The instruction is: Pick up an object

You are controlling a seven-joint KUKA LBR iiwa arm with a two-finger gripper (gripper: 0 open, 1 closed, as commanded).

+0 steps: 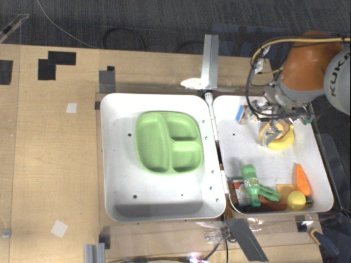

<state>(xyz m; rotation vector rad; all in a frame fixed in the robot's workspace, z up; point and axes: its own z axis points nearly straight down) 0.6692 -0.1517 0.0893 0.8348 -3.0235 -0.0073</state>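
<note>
I see my tool (276, 131) low over the yellow banana (281, 141) in the right bin (324, 171); its grip I cannot tell, so nothing lifted yet.

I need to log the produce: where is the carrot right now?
In the camera view the carrot lies in the right bin, near its right wall, just above the small yellow ball in the lower right corner.

Wooden bench (49, 147) with two white bins (118, 147)
</note>
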